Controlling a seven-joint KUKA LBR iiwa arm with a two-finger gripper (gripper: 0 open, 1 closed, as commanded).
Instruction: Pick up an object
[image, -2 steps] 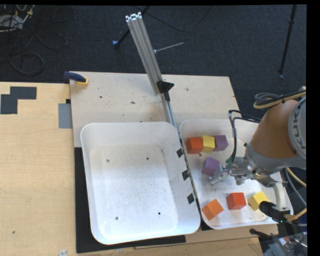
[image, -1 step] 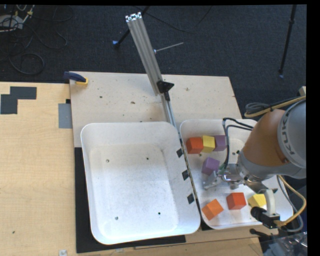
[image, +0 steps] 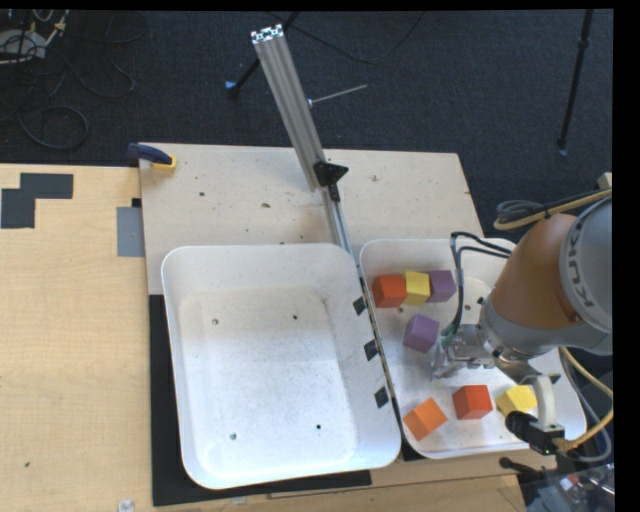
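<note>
While the arm (image: 560, 290) reaches in from the right, its gripper (image: 452, 358) sits low in the right bin (image: 470, 447), just beside a purple block (image: 421, 331); jaw state cannot be told. Row of red block (image: 390, 290), yellow block (image: 417, 286) and second purple block (image: 441, 285) lies behind. Orange block (image: 427, 417), second red block (image: 472, 402) and second yellow block (image: 519, 399) lie nearer the front rim.

Robotics laboratory. A plywood bench (image: 300, 195) carries two white bins (image: 270, 370); behind it, an aluminium extrusion post (image: 292, 105) with a checkered marker, dark carpet, loose cables (image: 40, 110) and a stand leg. A grey-and-orange arm (image: 550, 285) enters beside the bench.
</note>
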